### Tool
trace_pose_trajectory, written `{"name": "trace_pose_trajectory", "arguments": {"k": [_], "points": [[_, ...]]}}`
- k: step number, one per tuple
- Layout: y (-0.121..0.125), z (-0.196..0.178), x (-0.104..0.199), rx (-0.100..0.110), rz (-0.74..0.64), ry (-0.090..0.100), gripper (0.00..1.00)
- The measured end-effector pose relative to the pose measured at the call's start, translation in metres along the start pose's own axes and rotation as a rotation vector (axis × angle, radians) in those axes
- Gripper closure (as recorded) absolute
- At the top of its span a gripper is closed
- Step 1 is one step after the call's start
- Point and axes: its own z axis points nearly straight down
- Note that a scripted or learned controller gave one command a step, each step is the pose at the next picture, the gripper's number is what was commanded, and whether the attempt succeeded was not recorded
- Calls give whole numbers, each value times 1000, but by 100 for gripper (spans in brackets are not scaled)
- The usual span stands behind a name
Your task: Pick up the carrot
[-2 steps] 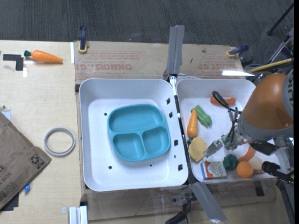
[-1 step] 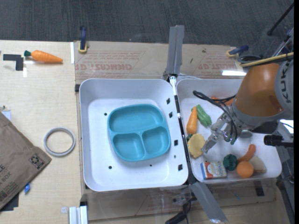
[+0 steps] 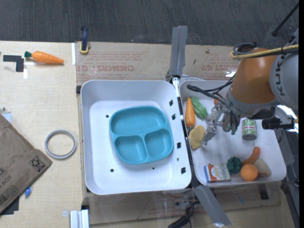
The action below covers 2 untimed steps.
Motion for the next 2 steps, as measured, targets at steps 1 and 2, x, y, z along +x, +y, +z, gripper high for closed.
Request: {"name": "trace_pose_trajectory", "arguments": {"k": [1, 2], "points": [[-48, -6, 57, -7, -288, -26, 0], [37, -100, 15, 0, -182, 0, 0]]}}
